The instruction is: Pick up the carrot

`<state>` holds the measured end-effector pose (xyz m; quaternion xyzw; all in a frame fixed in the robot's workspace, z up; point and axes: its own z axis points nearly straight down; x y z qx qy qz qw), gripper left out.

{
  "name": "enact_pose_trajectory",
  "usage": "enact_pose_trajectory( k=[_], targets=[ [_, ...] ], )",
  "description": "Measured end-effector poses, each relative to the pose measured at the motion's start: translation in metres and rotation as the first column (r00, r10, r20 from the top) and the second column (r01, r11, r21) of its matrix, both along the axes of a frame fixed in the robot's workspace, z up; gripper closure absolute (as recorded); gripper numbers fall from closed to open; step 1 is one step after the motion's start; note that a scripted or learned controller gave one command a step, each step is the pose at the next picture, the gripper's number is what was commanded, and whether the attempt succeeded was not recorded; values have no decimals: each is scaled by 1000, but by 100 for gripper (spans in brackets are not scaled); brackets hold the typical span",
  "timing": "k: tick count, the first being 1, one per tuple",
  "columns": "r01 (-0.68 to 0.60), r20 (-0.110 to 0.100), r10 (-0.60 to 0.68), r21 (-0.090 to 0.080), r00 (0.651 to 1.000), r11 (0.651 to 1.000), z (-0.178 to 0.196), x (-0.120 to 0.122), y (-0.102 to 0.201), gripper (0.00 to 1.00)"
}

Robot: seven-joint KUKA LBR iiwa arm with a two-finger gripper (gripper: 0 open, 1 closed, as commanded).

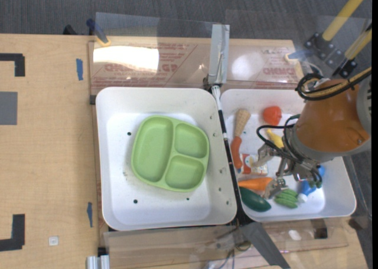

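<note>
Right, the arm (331,123) comes in from the right and hangs over the right bin (342,203), its orange band bulging above the wrist and black cables looping across the top of it. The wrist points steeply down into the bin, and the gripper (282,174) sits low among the toys, metal linkages splayed beneath the orange section. Whether it is open or closed I cannot tell; the metal parts blur together against the clutter, and nothing can be made out between them.

The carrot (255,184) lies flat on the bin floor, an orange wedge stretched left to right near the bin's front left, just beside the gripper's tip on its left. Close below it lies a dark green vegetable (256,201), and to the right of that a lighter green piece (287,199). A blue and white item (308,188) peeks out under the arm's right side.

Further back in the same bin there's a red-orange round toy (271,114), a yellow piece (274,138) just under it, an ice-cream cone shape (241,120) and a long reddish-orange stick (237,151) along the left wall.

Over in the left bin (112,144), a light green divided plate (170,153) rests in the middle, well apart from the arm.
</note>
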<state>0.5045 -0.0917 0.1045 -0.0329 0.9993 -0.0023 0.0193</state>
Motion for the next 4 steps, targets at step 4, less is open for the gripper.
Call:
enact_pose_trajectory(
  k=[4],
  targets=[
    [518,-1,-518,21,856,855,-1,62,-3,0]
  ],
)
